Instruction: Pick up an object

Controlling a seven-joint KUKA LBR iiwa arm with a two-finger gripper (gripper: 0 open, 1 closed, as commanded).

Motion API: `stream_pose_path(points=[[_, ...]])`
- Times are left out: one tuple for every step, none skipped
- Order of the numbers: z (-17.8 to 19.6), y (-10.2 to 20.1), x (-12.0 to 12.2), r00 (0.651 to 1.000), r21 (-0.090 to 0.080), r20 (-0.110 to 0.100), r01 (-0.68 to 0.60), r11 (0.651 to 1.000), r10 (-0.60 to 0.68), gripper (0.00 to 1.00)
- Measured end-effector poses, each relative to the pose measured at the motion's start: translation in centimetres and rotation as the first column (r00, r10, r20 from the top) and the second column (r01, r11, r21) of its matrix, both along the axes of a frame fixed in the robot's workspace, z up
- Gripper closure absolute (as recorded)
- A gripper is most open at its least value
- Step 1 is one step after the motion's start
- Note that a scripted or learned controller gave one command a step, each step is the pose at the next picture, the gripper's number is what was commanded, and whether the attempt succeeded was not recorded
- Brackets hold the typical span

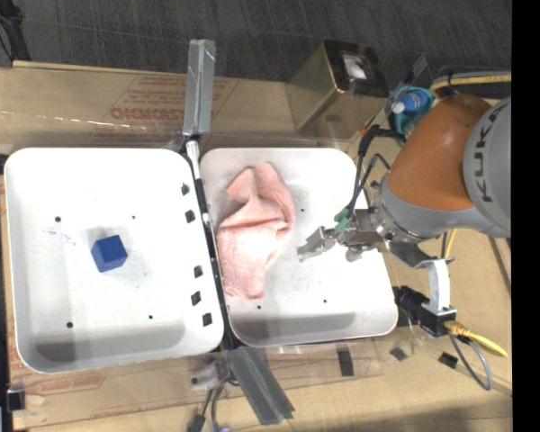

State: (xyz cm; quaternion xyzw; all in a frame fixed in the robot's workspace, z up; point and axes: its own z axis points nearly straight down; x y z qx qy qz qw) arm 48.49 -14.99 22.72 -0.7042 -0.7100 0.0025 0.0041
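Your arm (450,165) reaches in from the right of the camera view, its orange band bulging above the grey wrist. The wrist leans leftward and down, carrying the gripper (311,244) low, pointing left. You can see nothing between its fingers, which look slightly parted at the tips.

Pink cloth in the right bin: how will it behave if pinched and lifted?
The pink cloth lies crumpled with soft folds, so it is probably floppy and would drape from a pinch rather than hold shape. It looks thin, so likely light. The gripper sits just beside its edge; a push there would probably bunch it, not slide it whole.
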Motion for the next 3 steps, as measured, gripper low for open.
stream_pose_path(points=[[-1.0,0.2,1.8,1.0,-0.002,0.004,-0.019,1.0,0.019,0.0],[-12.6,4.5,5.8,0.978,0.002,0.0,-0.209,0.978,0.209,0.0],[-13.7,3.2,10.4,0.988,-0.001,0.004,-0.156,0.988,0.156,0.0]])
